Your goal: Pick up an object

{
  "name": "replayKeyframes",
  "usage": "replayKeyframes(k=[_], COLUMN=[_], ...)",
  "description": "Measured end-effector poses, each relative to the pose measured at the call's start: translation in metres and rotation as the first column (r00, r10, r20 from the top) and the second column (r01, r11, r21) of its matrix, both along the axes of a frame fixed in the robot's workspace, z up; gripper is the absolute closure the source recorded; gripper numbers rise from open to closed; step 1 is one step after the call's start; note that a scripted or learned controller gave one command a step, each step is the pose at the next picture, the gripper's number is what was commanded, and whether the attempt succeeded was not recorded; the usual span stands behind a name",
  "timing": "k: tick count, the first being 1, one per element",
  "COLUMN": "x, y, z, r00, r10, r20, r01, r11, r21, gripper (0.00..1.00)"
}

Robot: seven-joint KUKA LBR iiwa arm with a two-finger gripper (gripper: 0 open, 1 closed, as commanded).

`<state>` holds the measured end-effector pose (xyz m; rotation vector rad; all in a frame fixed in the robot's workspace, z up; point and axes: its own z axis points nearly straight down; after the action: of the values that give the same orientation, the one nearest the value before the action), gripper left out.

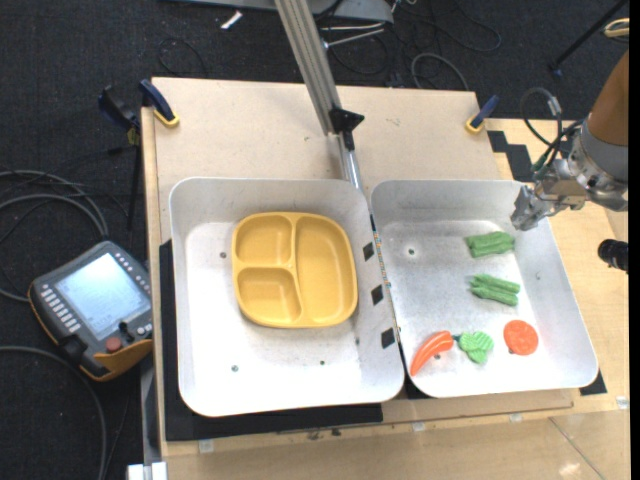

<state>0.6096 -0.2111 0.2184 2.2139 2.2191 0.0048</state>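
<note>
The green bean piece point(490, 244) nearest the gripper point(527, 216) looks light, rigid, slippery plastic, best pinched across its narrow middle; whether the jaws are spread I cannot tell.

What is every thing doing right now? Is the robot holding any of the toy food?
gripper: above the right bin's far edge, holding nothing I can see.
yellow tray: flat in the left bin, compartments bare.
upper green beans: lying loose, nearest the gripper.
lower green beans: lying loose.
carrot: lying near the front.
green leafy piece: beside the carrot.
tomato slice: lying flat.
</note>
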Motion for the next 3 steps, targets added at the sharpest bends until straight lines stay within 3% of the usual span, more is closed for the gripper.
replayKeyframes(k=[1,3], x=[0.001,0.007], y=[0.000,0.104], z=[0.021,0.020], r00=[1.000,1.000], r10=[0.000,0.006], r20=[-0.002,-0.008], r01=[0.000,-0.006], r11=[1.000,1.000], r21=[0.001,0.004], gripper=[1.00,1.00])
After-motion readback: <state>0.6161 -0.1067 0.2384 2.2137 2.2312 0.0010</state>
